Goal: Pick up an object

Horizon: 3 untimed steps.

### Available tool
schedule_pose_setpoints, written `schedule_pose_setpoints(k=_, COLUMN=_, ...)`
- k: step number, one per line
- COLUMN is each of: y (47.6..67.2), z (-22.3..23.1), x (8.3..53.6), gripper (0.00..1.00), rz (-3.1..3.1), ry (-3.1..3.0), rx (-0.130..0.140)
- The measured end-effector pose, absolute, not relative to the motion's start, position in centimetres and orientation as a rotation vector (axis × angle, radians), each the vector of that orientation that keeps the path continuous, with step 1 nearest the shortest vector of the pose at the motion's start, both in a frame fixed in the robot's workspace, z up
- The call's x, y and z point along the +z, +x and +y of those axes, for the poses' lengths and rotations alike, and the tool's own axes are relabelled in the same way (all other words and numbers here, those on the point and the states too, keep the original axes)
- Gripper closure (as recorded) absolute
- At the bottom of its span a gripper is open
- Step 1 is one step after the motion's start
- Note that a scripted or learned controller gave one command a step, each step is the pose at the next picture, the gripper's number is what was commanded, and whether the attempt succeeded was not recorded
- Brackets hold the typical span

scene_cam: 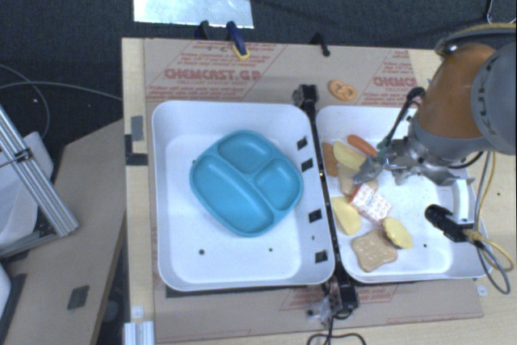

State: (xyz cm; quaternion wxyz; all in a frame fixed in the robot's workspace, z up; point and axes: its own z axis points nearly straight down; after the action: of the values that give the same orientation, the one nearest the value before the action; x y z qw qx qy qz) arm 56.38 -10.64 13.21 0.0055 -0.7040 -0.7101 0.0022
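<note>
Cardboard sheet point(212, 69) bears red "CHEMCAST GP" print

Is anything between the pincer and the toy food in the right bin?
Nothing visible. The pincer hangs directly over the toy food pile in the right bin, close above the red-and-white piece, with no other object between them.

Toy food pieces point(367, 206) lie clustered, apparently loose, in right bin point(436, 267).

Single camera, fixed high above the counter point(266, 61), looking down at a slant. Takes in both white bins point(234, 113) edge to edge, moderately close. Arm point(464, 105) enters at the counter's right edge.
</note>
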Motion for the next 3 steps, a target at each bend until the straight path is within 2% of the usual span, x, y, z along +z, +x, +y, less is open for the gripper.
schedule_pose_setpoints(k=1, y=60.2, z=0.4, x=18.7, gripper=0.00, rz=-2.241, ry=-2.205, rx=-0.016)
schedule_pose_setpoints(k=2, y=60.6, z=7.9, x=21.0, gripper=0.00, rz=-2.235, ry=-2.208, rx=-0.010)
schedule_pose_setpoints(k=3, y=60.7, z=7.3, x=22.0, gripper=1.00, rz=-2.230, ry=-2.216, rx=-0.008)
